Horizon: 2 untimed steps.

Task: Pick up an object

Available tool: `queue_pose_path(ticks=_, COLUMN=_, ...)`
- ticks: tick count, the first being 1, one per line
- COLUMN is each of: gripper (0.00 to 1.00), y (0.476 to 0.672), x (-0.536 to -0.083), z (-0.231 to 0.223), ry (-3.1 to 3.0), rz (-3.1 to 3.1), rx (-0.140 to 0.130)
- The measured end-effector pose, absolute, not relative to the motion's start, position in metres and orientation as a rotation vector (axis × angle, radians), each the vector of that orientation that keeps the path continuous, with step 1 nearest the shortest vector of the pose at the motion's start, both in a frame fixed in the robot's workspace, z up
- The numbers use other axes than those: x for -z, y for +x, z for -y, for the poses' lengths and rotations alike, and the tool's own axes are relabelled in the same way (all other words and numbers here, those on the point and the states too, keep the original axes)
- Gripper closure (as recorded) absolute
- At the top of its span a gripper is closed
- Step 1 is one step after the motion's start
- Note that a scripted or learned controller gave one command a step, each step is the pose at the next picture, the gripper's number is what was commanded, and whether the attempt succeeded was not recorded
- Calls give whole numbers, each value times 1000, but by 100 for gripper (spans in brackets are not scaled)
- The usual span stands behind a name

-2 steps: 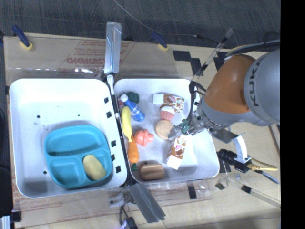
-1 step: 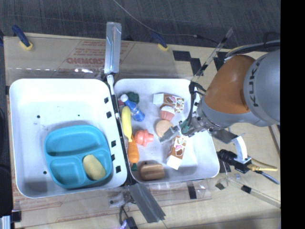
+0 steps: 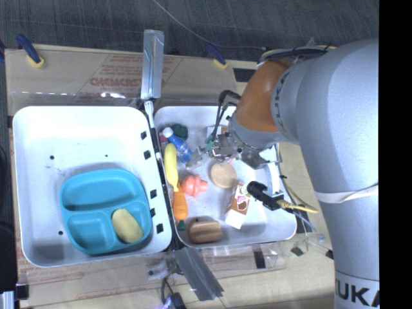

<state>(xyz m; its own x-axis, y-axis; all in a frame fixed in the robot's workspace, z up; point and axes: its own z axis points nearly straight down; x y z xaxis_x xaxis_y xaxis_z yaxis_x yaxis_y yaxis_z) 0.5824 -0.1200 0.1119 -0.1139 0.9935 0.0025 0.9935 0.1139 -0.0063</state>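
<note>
Arm: you had the grey arm [image 3: 322,108] reaching in from the right of the frame, its orange band [image 3: 257,102] above the upper right of the right bin [image 3: 257,235].
Gripper: the gripper [image 3: 217,145] sat low over the upper middle of the right bin.
Gripper state: you could not tell from this view whether it was apart or together, and nothing could be seen held in it.
Nearest objects: a round beige disc [image 3: 223,174] lay just below the gripper; a blue bottle [image 3: 179,145] and a dark green object [image 3: 179,131] lay to its left, in the bin's upper left corner.
Left wall of the right bin: a yellow banana [image 3: 170,166] ran along it, with an orange carrot [image 3: 179,206] below the banana.
Middle of the right bin: a pink object [image 3: 193,186] lay just right of the banana and touched the carrot's top.
Bottom of the right bin: a brown block [image 3: 205,229] lay at the lower edge, and a small carton [image 3: 239,206] lay tilted up and to its right.
Left bin: the left bin [image 3: 77,134] held a blue divided tray [image 3: 96,195] in its lower half.
Tray contents: a yellow potato-shaped object [image 3: 127,225] sat in the tray's lower right compartment.
</note>
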Motion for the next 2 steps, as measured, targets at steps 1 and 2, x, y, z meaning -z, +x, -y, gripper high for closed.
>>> queue_pose_path(ticks=1, gripper=0, y=556, x=-163, z=207, ry=-1864, rz=2533, rx=-2)
queue_pose_path(ticks=2, gripper=0, y=482, x=-94, z=184, ry=-2003, rz=2416, rx=-2)
